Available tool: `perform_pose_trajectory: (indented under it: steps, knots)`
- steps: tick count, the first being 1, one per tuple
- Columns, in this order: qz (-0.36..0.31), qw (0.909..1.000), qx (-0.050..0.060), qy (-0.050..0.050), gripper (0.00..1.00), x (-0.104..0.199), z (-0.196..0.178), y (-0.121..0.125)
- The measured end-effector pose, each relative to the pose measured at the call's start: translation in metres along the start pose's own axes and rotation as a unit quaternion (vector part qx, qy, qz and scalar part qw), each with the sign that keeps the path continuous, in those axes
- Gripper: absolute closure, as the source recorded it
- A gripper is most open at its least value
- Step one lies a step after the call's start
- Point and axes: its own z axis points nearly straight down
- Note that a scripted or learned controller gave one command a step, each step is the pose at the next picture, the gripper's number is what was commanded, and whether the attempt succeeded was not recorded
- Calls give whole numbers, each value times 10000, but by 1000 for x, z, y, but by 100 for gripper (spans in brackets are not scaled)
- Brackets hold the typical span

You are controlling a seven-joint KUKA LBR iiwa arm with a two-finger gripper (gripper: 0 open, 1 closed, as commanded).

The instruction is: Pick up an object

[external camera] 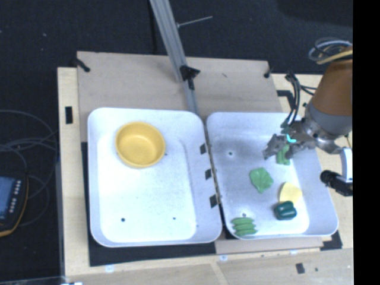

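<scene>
A small green object [284, 155] sits pinched in the gripper [281, 154] above the right white bin [237, 129].

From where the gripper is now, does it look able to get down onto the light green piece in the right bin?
Probably yes. The gripper hangs over the right bin, just up-right of the light green piece. That piece lies apart from the yellow piece, with bare floor around it.

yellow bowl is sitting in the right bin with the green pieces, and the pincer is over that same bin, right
Not quite. The camera view shows the yellow bowl in the left bin, alone. The green pieces lie in the right bin, and the pincer is over that right bin.
</scene>
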Motion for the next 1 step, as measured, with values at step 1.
perform_pose_trajectory:
  steps: [1]
  knots:
    - [0, 10000, 0, 0, 0, 0, 0, 0]
